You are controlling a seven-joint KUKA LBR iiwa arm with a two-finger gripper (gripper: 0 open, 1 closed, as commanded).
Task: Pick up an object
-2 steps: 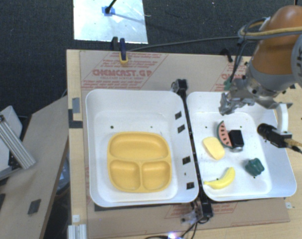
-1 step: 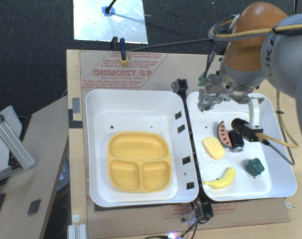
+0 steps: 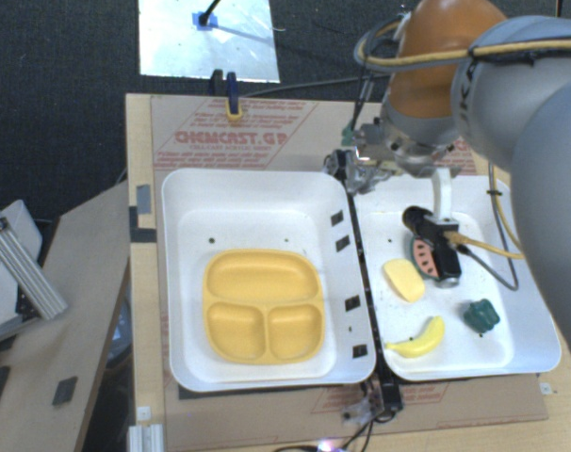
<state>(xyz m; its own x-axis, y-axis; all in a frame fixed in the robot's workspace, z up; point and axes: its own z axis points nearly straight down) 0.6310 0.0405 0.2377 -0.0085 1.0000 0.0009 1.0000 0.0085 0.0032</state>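
Observation:
The right bin [image 3: 512,361] holds several small things. A pale yellow block [image 3: 403,280] lies near its middle, with a yellow banana [image 3: 418,338] in front of it. A dark green piece [image 3: 481,315] sits toward the right, and a red slice-shaped piece [image 3: 422,252] lies behind the block. My gripper [image 3: 353,169] hangs over the back left corner of the right bin, close to the wall between the two bins, under the grey and orange wrist. It is apart from all of these things, and I see nothing held in it.
The left bin [image 3: 187,205] holds a yellow divided tray [image 3: 263,304]. The big grey arm [image 3: 535,111] covers the back right of the right bin. A printed cardboard sheet [image 3: 238,135] lies behind the bins, and a metal rail [image 3: 22,262] stands at the left.

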